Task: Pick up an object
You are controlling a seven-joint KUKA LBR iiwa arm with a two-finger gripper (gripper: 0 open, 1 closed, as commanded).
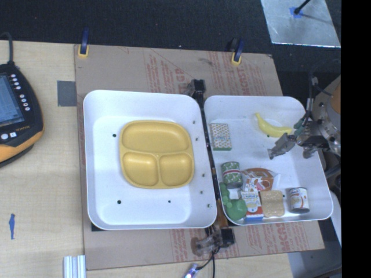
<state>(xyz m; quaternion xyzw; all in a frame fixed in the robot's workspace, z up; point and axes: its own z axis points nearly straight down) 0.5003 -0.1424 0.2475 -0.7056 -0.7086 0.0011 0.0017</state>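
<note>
Two white bins sit side by side. The left bin (98, 155) holds a yellow divided plate (156, 153). The right bin (243, 104) holds a banana (271, 127), a small box (221, 136) and a can (297, 200). The gripper (283, 148) hovers just below the banana; whether its jaws are open or closed, I cannot tell.

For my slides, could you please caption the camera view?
Gripper poised over the right bin beside a banana.

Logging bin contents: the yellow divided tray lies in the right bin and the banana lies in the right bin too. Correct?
Not quite. The camera view shows the yellow divided tray in the left bin, not the right. The banana does lie in the right bin.
</note>
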